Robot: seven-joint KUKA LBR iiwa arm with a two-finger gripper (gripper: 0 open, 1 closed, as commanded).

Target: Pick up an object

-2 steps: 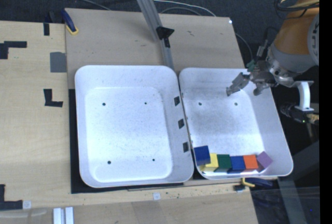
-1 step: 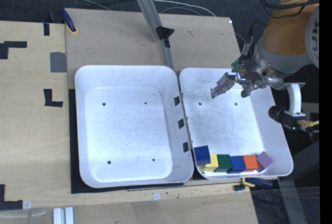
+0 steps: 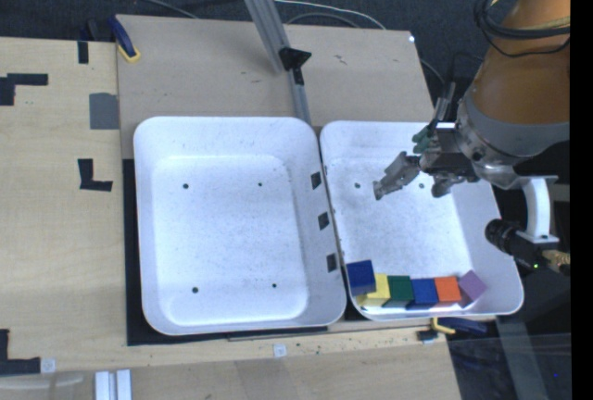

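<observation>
White plastic is making the left bin [image 3: 227,222], and I am seeing no object in it. I am looking next at the right bin [image 3: 389,143], where coloured blocks [image 3: 412,289] are lying in a row against the near wall: blue, yellow, green, blue again, orange, purple. My gripper [image 3: 412,174] is hanging above the middle of this bin, well apart from the blocks, and it is holding and touching nothing. Its two fingers are standing apart, I think, though the angle is making this not fully sure. To do the pick well, I am judging that I should come toward the near wall, choose an end block such as the purple block [image 3: 473,284], and go down straight, because the neighbours and the wall are leaving little room for the fingers.
</observation>
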